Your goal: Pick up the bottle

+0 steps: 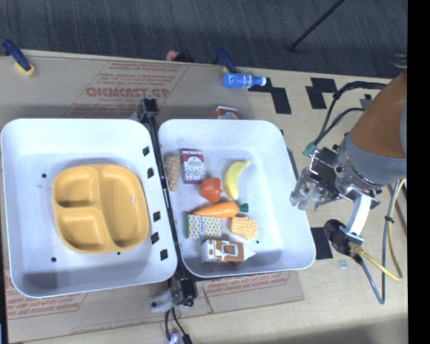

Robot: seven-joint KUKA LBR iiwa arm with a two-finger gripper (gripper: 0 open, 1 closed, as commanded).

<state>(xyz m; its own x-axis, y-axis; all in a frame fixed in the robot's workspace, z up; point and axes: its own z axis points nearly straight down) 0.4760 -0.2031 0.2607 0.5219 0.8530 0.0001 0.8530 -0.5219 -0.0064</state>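
Blue bottle (242, 81) lies on its side on the cardboard beyond the 2 bins, outside both. We see our gripper (306, 194) parked off the right bin's (290, 160) edge, well apart from it; whether it is released or clenched, we cannot tell.

bins (79, 131): 2 | divided tray (100, 208): 1 | bottle (241, 81): 1 | banana (234, 178): 1 | carrot (215, 210): 1 | tomato (211, 188): 1

Arm pose, gripper at 3 o'clock

The arm (376, 131) entered from 3 o'clock; its gripper (304, 194) pointed toward 9 o'clock, hanging below the wrist.
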